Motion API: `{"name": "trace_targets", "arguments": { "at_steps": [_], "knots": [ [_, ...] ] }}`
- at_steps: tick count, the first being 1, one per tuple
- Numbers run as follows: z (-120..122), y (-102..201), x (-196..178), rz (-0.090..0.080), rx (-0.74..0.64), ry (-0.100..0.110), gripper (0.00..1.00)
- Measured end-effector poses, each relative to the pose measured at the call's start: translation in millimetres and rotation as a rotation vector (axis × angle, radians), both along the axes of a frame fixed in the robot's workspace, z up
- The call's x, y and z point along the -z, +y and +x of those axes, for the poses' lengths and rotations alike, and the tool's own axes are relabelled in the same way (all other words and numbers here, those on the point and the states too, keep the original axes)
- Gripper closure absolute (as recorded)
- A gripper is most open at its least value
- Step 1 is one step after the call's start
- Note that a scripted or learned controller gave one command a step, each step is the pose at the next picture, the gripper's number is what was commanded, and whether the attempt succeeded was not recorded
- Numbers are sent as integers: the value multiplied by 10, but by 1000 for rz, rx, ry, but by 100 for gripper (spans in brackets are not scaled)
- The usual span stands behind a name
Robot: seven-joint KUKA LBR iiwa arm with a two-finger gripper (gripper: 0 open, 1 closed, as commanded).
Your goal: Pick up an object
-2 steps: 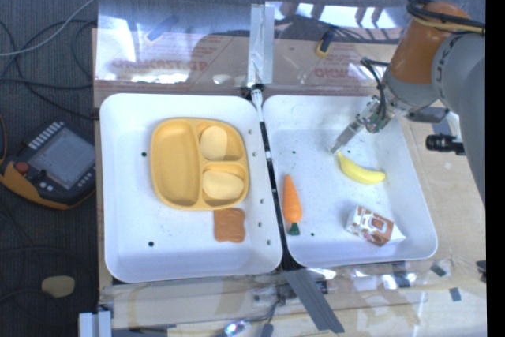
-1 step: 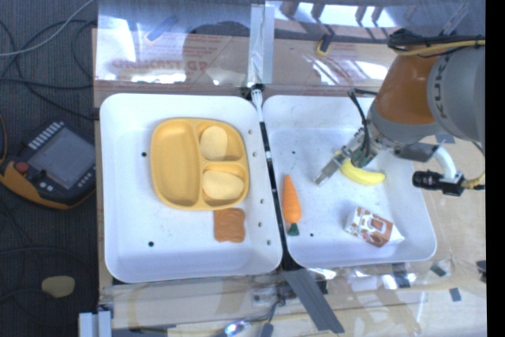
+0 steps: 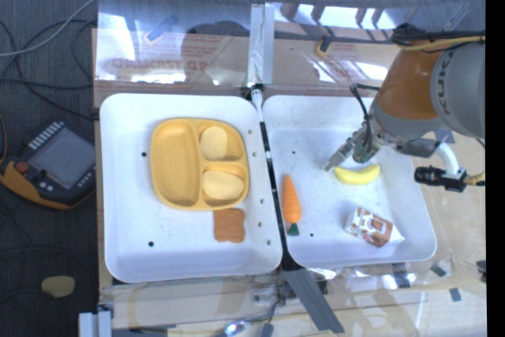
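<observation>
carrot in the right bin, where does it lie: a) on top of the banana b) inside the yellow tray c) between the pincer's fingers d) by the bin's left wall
d: the carrot lies along the left wall of the right bin, apart from the banana and the pincer.

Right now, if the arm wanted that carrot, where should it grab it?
Probably across the carrot's thick orange middle, coming straight down from above. It lies flat, lengthwise along the right bin's left wall, green tip toward the camera, so the gripper should close across its narrow width.
</observation>
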State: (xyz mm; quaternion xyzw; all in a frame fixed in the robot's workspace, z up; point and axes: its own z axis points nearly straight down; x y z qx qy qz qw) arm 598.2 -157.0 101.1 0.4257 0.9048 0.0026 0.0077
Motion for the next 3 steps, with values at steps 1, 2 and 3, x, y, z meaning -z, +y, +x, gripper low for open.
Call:
{"name": "trace_targets", "arguments": {
  "at_steps": [1,2,3],
  "knots": [
    [-86,-76,98,8,300,4,100],
    [-91,-85,115,5,300,3,0],
    [-443,-365,93,1,166,13,0]
  ]
}}
